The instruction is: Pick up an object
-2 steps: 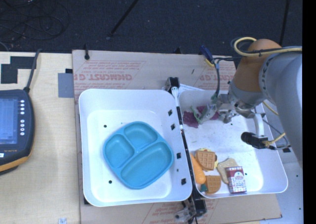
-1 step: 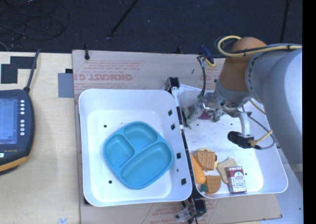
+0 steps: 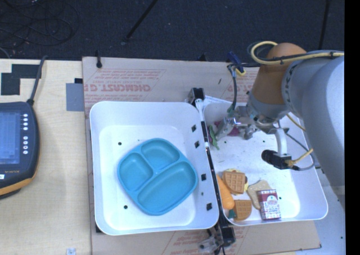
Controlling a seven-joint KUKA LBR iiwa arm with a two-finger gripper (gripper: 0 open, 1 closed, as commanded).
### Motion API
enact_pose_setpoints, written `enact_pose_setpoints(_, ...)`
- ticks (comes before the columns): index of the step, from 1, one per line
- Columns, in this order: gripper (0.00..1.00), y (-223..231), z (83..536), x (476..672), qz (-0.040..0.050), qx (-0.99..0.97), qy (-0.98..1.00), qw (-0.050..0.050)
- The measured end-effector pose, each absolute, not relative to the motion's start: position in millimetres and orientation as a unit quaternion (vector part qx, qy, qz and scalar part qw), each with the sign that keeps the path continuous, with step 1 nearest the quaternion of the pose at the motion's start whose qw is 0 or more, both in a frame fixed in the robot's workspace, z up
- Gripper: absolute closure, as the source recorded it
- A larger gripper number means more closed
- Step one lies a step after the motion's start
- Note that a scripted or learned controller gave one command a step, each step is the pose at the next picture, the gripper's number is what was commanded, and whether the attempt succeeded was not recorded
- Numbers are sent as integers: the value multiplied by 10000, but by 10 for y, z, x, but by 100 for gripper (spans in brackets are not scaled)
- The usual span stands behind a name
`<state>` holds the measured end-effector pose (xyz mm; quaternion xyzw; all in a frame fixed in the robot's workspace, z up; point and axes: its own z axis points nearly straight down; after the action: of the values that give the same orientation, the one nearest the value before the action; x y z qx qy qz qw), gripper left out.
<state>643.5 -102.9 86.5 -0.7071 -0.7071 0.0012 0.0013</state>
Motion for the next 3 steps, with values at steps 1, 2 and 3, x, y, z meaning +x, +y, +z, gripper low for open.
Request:
enact_pose_setpoints(1,0,-961,869,6434,18,-7070,-7072,7)
enact_pose_setpoints(2,0,-1267,866,6433,15,-7075,-7067,8)
enact_pose_setpoints(3,0,-979,868,5197,23,-7078,-7064,46)
